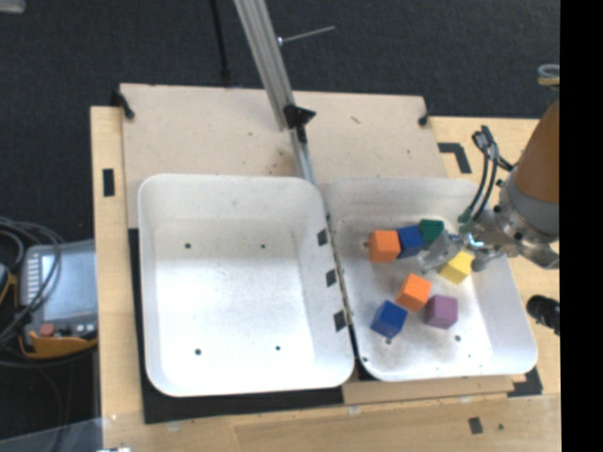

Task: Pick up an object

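The pincer (450, 255) hovered low in the right bin (499, 347) beside a yellow cube (457, 268) (finger state: cannot tell).

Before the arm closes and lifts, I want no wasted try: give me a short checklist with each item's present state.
1. Blocks present in right bin: ok, seven there.
2. Pincer low among the blocks: ok, by the yellow block and green block.
3. A block between its tips: cannot tell.
4. Neighbours clear of the target: not ok, green, blue block and orange block sit packed together.
5. Left bin free for drop: ok.
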Robot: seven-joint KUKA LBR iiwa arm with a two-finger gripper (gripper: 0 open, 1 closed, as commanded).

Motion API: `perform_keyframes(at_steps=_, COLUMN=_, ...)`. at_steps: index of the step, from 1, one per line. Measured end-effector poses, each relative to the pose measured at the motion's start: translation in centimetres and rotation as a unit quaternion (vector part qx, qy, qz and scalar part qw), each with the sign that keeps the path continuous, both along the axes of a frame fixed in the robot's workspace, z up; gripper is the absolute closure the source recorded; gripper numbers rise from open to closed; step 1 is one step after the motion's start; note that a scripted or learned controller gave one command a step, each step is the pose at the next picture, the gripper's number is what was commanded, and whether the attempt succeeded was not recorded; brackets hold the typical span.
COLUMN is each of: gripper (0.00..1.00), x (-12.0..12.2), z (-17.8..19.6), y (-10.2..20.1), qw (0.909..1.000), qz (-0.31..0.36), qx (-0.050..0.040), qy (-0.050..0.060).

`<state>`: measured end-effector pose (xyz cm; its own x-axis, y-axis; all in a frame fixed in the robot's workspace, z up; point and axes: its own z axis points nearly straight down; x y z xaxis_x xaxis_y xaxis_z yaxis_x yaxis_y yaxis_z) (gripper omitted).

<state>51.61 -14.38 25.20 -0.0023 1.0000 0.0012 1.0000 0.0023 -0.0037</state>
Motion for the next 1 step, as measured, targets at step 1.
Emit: perform_keyframes(at_steps=1, gripper=0.00, x=0.08, z=0.23, y=-0.03, qw=1.0000, qz=-0.001, qx=-0.0007, qy=-0.003)
